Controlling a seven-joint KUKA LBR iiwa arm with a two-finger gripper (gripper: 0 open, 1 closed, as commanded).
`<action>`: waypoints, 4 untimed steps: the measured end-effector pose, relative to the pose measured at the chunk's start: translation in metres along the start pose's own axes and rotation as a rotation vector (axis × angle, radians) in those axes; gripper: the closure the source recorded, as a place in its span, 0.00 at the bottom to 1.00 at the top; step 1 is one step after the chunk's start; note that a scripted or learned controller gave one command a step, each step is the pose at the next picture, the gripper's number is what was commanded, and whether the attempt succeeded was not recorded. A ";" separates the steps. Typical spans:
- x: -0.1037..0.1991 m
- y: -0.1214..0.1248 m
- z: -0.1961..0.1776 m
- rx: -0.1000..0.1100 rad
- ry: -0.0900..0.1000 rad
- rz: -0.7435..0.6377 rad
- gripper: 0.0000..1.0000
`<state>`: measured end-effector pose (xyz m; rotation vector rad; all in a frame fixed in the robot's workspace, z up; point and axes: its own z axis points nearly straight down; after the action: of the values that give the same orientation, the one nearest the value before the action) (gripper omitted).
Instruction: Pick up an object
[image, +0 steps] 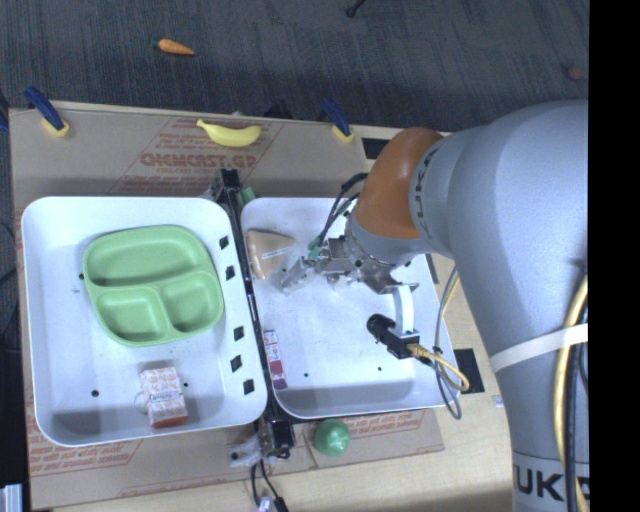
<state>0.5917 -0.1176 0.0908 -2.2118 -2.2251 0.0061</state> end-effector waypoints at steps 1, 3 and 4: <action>0.000 0.001 -0.011 0.000 0.000 -0.003 1.00; 0.000 0.001 -0.021 0.001 -0.001 -0.006 1.00; 0.000 0.001 -0.021 0.002 -0.001 -0.006 0.00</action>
<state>0.5928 -0.1173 0.1119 -2.2047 -2.2319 0.0094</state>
